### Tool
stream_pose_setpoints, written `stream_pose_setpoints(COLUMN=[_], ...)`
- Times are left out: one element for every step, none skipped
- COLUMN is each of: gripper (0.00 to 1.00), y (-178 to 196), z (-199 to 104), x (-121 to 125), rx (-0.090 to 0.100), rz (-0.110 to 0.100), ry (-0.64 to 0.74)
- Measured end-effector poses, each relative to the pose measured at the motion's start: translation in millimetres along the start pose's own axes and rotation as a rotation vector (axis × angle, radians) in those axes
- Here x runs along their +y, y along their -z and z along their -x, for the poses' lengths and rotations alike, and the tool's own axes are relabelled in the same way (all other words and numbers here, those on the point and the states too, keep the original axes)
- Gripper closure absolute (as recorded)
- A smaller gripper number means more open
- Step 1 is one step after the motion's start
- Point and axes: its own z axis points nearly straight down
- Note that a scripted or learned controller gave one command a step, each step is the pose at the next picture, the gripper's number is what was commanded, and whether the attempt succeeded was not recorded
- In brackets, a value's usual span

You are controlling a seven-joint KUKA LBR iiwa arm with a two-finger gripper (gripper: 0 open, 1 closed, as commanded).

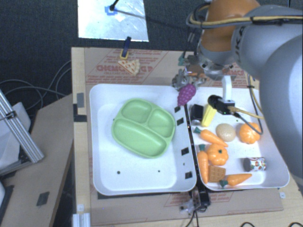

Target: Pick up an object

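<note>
Tool [188, 81]: closed on the purple grapes [186, 93], which hang just beneath it.
Progress: pick looks made; grapes lifted over the bin divider [188, 126].
Left: keep hold.

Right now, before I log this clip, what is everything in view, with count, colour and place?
bins: two, white, side by side on the bench
divided plate: one, light green, left bin
grapes: one bunch, purple, hanging at the end effector above the bins' divider
carrots: three, orange, right bin
pumpkin: one, orange, right bin
orange: one, right bin
egg: one, beige, right bin
cracker: one, tan, right bin
can: one, small, right bin
arm: one, grey, orange band
end effector: one, over the grapes
</note>
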Motion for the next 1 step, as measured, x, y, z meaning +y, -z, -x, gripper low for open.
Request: stream_pose_setpoints(gripper=[1.00], y=[-6.5], z=[9.6], x=[0.2], rx=[-0.001], rz=[0.000], ry=[-0.006])
